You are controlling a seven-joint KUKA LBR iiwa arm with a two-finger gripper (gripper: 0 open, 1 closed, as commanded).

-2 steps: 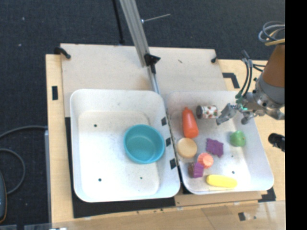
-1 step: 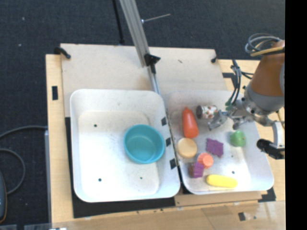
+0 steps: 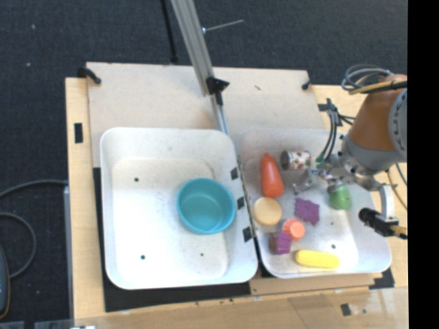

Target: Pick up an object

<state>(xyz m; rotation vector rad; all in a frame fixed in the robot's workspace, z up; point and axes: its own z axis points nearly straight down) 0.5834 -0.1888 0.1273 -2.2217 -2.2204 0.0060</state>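
Camera view: I've got the arm [image 3: 376, 125] reaching in from the right over the right bin [image 3: 374, 256]. The claw [image 3: 317, 175] sits low over the bin's upper middle; whether it's wide or narrow, I can't tell, it's too small and cluttered there. Nothing visibly between its tips.

Candidates near it: a small can [image 3: 298, 160] just up-left, lying on its side, long axis roughly left-right. An orange carrot-like piece [image 3: 271, 176] to the claw's left, long axis near vertical in frame, narrow end pointing to the far rim. A green round object [image 3: 339, 197] just down-right, no real axis. A purple block [image 3: 307, 211] below. Further toward the near rim: a tan disc [image 3: 268, 212], a small orange piece [image 3: 295, 229], a second purple piece [image 3: 280, 242] and a yellow banana-like object [image 3: 317, 258] lying left-right.

My read: the can is nearest, so that's the likely target.

The left bin [image 3: 120, 149] holds a teal bowl [image 3: 206, 205], well apart from the claw.
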